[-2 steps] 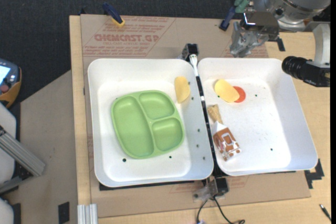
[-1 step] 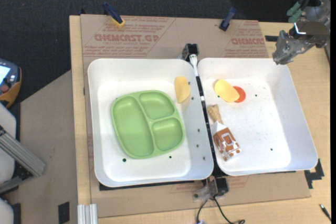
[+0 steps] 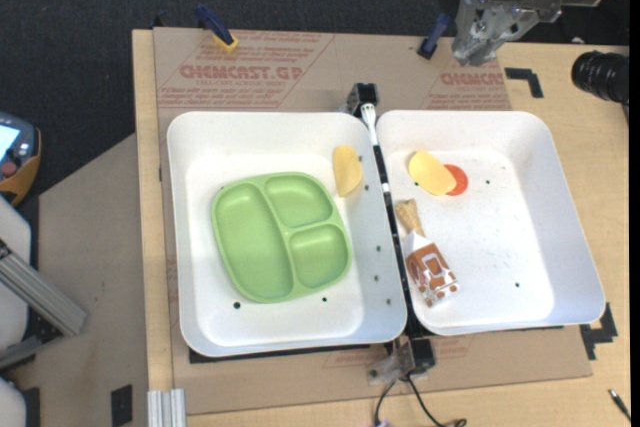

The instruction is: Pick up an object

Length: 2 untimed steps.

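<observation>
Dark carpet is showing at the top & left, w/ a brown cardboard bench [image 3: 300, 65] lying over it. Two white bins are sitting side by side on the bench, touching at the middle. Left bin [image 3: 190, 295] is holding a green tray [image 3: 280, 237] w/ 3 parts, tilted a bit. A pale yellow piece [image 3: 347, 170] is lying just beside the tray's top right corner, near the bin's right wall.

Right bin [image 3: 540, 245] is holding small things, all on its left side. A yellow disc [image 3: 430, 172] is lying partly over an orange disc [image 3: 457, 180]. Below them, a small tan bit [image 3: 407, 215] is resting by the left wall. Below that, a brown & white block [image 3: 431, 275] is lying tilted.

Gripper [image 3: 478, 50] is hanging at top right, above the bench behind the right bin, well apart from all the things. Nothing is sitting in it. Can't tell if it's open or closed.
</observation>
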Motion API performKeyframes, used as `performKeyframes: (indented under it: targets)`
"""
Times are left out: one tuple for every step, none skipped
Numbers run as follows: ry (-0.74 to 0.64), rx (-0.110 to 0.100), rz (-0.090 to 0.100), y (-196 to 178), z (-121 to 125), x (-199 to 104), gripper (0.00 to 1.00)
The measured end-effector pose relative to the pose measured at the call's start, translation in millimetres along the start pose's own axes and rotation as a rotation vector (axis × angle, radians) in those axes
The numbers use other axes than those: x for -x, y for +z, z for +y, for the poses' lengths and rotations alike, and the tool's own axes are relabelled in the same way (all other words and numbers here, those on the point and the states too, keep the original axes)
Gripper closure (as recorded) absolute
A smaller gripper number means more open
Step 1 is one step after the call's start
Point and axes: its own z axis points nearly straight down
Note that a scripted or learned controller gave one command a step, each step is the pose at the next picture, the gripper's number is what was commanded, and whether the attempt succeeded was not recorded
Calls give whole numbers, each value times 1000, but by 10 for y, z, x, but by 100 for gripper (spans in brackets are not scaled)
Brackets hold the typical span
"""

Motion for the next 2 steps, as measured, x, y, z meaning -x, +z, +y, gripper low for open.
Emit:
performKeyframes:
  targets:
    - [26, -8, -8, -8, -56, 1296, 100]
    - [29, -13, -8, -23, -614, 2537, 100]
